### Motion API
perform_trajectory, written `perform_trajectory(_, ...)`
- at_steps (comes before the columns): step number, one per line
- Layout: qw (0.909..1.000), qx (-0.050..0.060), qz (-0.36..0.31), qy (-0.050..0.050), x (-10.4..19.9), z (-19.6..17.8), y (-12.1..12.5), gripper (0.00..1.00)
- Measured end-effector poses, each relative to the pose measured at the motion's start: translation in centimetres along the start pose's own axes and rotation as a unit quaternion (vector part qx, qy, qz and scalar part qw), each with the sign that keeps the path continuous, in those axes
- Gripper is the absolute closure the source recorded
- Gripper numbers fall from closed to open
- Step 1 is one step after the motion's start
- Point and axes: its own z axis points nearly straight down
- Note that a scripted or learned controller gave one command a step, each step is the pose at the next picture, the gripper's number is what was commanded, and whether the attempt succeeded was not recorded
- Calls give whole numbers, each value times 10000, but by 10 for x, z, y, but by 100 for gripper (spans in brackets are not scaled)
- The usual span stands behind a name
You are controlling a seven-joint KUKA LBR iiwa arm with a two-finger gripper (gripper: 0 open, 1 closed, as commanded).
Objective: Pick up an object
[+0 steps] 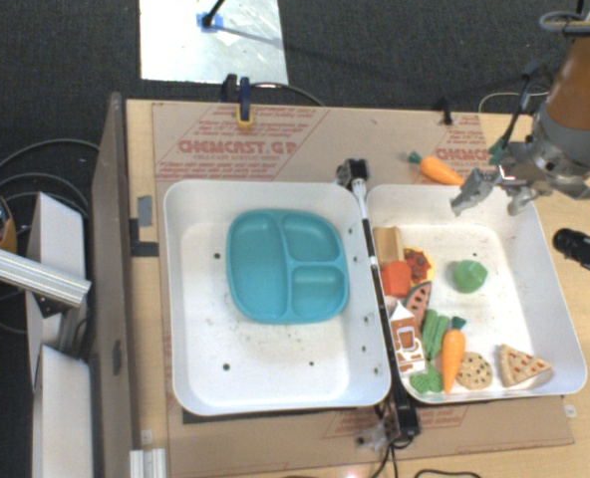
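My gripper (493, 196) hangs over the back edge of the right bin (539, 297), its two fingers (467, 195) spread apart and open with nothing between them. Below it in the bin lie a green round piece (468, 275), a carrot (451, 357), a cookie (473, 370), a pizza slice (521, 365), a red piece (397, 277), a watermelon slice (418, 299) and green beans (433, 331), mostly crowded along the bin's left and front sides. The gripper touches none of them.
A second carrot (439, 170) lies on the cardboard behind the right bin, just left of the gripper. The left bin (200, 357) holds a teal divided plate (286, 266). A black divider bar (371, 267) runs between the bins.
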Motion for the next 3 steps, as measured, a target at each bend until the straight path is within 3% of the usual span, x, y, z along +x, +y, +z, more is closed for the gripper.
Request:
perform_trajectory(1, 10000, 37, 32, 1, -43, 85, -24, 0)
perform_trajectory(2, 10000, 32, 16, 6, -49, 162, -23, 0)
perform_trajectory(3, 10000, -45, 9, -7, -49, 144, -18, 100)
